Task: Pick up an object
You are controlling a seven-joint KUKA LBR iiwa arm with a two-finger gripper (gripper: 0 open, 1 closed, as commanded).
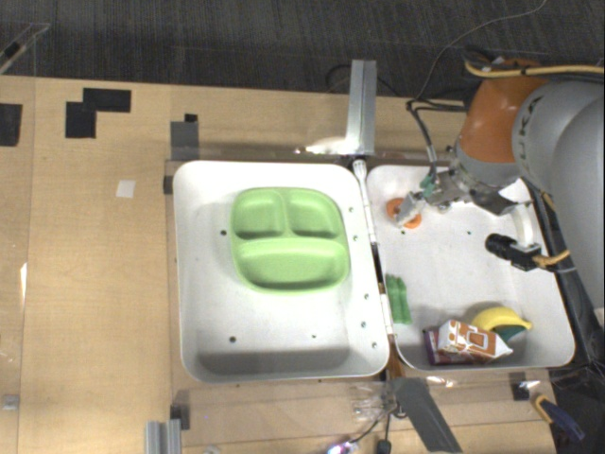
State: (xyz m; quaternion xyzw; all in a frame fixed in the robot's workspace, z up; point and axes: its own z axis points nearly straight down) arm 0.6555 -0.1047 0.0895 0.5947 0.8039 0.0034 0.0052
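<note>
The gripper [413, 206] is low in the right bin [473, 348], near its 11 o'clock corner, and an orange object [407, 214] sits at its tip; closed, open or gripping, I cannot tell. From there, free floor opens toward 5 o'clock. A green object [398, 301] lies along the 9 o'clock wall. A carton [465, 341] and a banana [504, 323] touch near the 6 o'clock edge. The left bin [203, 253] holds a green tray [287, 237]

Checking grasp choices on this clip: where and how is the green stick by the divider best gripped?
Grip the green stick across its narrow middle, coming straight down. It lies flat with its long axis along the right bin's left wall, so closing along that wall probably avoids it.
</note>
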